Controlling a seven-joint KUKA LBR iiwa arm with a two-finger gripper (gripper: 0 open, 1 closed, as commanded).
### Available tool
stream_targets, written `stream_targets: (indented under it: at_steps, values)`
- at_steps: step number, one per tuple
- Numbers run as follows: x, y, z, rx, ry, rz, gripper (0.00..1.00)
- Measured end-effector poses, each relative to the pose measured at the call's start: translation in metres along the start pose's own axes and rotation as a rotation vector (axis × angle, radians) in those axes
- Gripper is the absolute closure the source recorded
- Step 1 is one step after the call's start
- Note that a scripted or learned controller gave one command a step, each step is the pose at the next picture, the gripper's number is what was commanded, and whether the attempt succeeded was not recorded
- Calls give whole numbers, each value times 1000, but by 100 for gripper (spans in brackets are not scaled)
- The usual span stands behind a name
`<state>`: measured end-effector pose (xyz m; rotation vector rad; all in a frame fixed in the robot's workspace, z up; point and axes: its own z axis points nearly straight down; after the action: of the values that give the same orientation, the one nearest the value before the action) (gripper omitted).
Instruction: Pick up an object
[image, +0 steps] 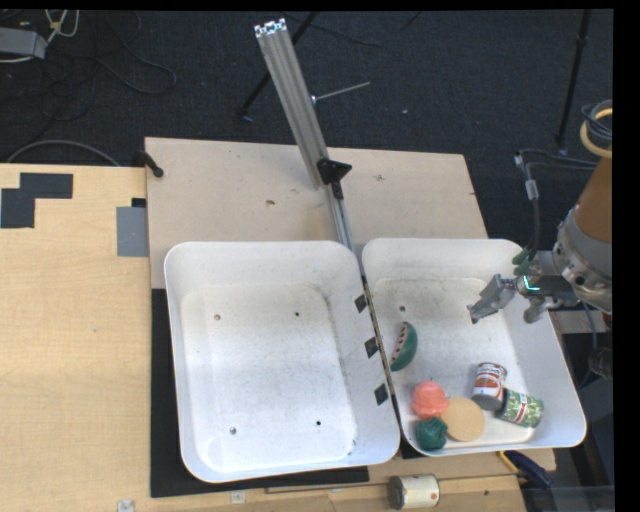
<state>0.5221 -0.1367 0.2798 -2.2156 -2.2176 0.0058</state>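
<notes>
The left bin (262, 360) is lying bare beside the right bin (440, 290), where the objects are crowding the near corner. A watermelon slice toy (403, 345) is resting against the dividing wall; nearer are sitting a red ball (429, 398), a green lump (432, 433), a tan disc (464, 419), a small can (488, 383) and a green bottle (521, 408). The gripper (497, 297) is hovering over the bin's far right, fingers spread and holding nothing, probably poised to descend.
</notes>
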Motion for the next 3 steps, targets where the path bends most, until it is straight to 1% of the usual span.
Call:
stream_targets:
  at_steps: [1, 2, 3]
  values:
    - [-1, 0, -2, -5, -1, 3, 0]
    - [2, 4, 42, 0, 0, 1, 0]
    - [5, 1, 86, 1, 0, 2, 0]
